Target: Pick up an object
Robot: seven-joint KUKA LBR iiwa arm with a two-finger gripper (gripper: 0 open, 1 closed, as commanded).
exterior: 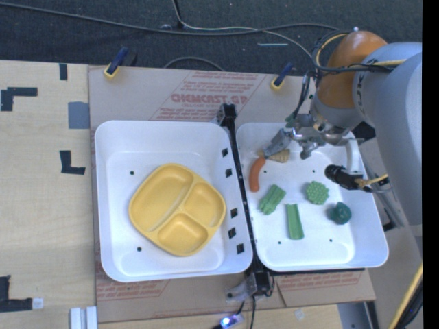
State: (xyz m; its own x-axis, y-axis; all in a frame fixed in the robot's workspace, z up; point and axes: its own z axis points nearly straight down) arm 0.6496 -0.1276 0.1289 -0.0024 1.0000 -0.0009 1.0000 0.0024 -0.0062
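My gripper (291, 149) hangs low over the back of the right bin (370, 252), its fingers spread open. A small tan piece (281, 157) lies just under the left fingertip (276, 146), not between the fingers. An orange carrot (255, 174) lies beside it near the bin's left wall. Further forward sit a ridged green vegetable (272, 199), a green stick (294, 221), a light green bumpy ball (317, 192) and a dark green piece (339, 213).
The left bin (110, 252) holds a yellow divided plate (177, 208). A black divider (236, 184) runs between the bins. The arm's black cable (343, 177) drapes over the right bin's right side.
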